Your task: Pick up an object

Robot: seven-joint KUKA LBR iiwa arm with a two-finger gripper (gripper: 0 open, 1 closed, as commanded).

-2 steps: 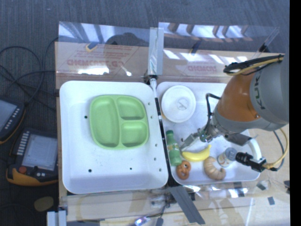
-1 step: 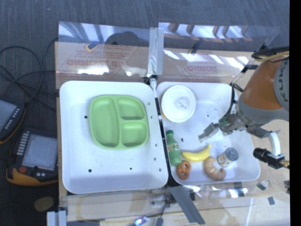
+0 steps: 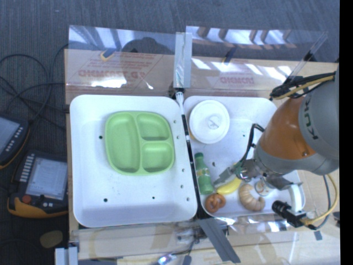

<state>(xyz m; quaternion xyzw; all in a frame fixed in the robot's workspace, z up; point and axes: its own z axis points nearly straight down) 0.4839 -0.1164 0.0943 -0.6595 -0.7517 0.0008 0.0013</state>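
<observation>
The gripper hangs low over the right bin, apparently aimed at the banana beside the bottle and croissant.

The robot arm bends down low from the right side.

The arm is big and grey, with a wide orange band just above the wrist. It comes in from the right edge and leans down and to the left. The grey wrist sits under the orange band. Below it is the gripper, at the lowest part of the arm. A thin grey metal piece sticks out to the left from it. The arm hides most of the gripper from above, so I cannot tell how the jaws stand. Black and yellow cables run along the top of the arm.
</observation>
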